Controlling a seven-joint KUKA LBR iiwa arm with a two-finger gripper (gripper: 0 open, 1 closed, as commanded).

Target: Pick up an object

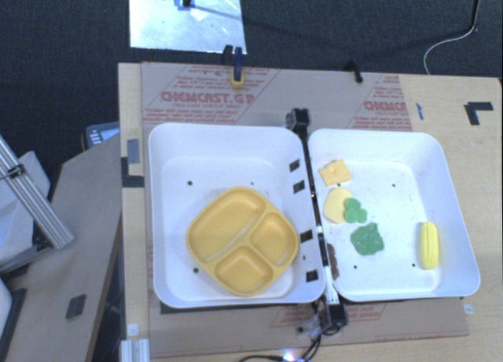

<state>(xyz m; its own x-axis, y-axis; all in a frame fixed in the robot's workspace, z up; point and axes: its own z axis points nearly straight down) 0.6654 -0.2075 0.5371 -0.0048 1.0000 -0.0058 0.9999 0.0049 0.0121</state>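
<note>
near edge: yellow divided tray (242, 246) in left bin (177, 156); right bin (448, 164) holds corn cob (428, 244), green leafy piece (366, 239), then cheese wedge (335, 172) farther back. gripper state cannot be told. isolated corn suits a straight-down grasp across its width.

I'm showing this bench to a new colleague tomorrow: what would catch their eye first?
Probably the big yellow divided tray, lying in the left bin toward its near side. After that, the small toy foods in the right bin: a yellow cheese wedge, green leafy pieces near the divider, and a corn cob by the right wall.
</note>
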